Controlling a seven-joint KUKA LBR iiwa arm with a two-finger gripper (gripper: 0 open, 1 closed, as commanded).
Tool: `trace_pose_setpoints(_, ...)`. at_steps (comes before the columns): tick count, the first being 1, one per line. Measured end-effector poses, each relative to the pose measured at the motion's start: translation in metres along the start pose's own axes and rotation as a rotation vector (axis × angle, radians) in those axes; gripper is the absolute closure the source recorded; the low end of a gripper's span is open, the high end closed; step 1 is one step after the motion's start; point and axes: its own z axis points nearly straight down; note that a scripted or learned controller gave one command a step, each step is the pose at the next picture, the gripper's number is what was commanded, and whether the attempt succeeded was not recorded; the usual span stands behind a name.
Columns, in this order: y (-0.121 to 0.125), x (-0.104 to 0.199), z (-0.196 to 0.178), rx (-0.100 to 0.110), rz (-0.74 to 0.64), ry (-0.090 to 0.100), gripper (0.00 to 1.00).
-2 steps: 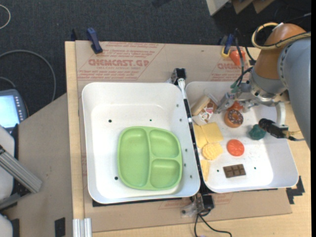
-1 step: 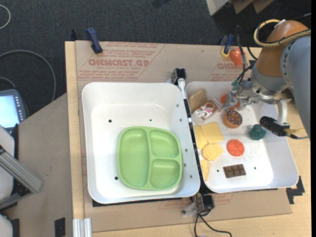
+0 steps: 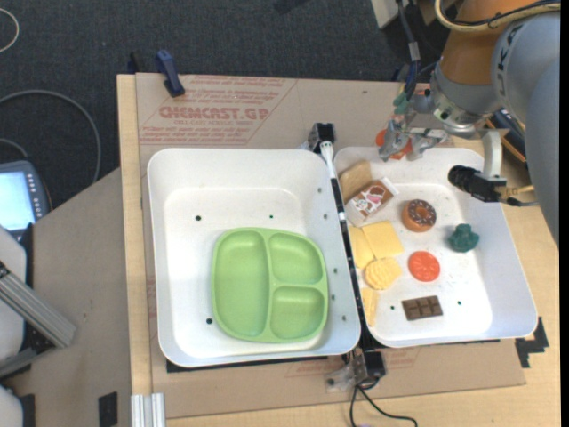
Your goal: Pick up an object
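Tool (image 3: 402,142) at right bin's (image 3: 498,323) far rim, grip state indiscernible; should descend squarely over donut (image 3: 418,214), clear of neighbours.

Count at bench: two white bins, left bin (image 3: 169,238) and right bin (image 3: 498,274). Left bin holds one green divided plate (image 3: 268,285), three compartments. Right bin holds nine toy food items: one bread slice (image 3: 354,176), one wrapped pastry (image 3: 369,199), one chocolate donut (image 3: 418,214), one dark green piece (image 3: 462,237), one cheese slice (image 3: 384,237), one round cracker (image 3: 382,274), one tomato slice (image 3: 424,266), one chocolate bar (image 3: 421,308), one yellow piece at the divider (image 3: 359,249).
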Motion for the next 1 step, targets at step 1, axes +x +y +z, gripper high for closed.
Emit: trace_pose_setpoints(1,-0.0017,0.0538,0.0064,0.012,0.001,0.001,1.0)
